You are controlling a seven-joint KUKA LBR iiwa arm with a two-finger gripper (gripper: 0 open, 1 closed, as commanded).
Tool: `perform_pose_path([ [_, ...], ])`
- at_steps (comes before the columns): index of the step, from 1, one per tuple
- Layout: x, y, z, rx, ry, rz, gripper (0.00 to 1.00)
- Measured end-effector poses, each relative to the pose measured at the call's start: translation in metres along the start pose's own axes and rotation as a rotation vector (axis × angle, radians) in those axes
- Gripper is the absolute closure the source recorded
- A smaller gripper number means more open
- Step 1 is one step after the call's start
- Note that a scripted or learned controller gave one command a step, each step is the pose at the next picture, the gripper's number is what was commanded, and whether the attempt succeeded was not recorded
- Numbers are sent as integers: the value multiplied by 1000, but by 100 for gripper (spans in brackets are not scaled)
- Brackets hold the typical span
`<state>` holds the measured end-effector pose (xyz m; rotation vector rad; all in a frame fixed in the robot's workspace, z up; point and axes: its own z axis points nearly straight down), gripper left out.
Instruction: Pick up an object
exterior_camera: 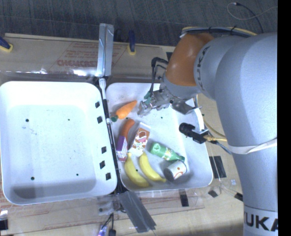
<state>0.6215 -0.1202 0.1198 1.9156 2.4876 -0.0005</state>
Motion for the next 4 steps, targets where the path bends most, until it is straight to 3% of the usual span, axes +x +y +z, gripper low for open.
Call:
perform_pose_path([
  [1, 3, 23, 27, 1, -1, -123, 100],
  [2, 3, 23, 27, 0, 0, -123, 0],
  [3, 3, -33, 28, 2, 2, -71, 0],
  [4, 2, -33, 18, 1, 0, -75, 100],
])
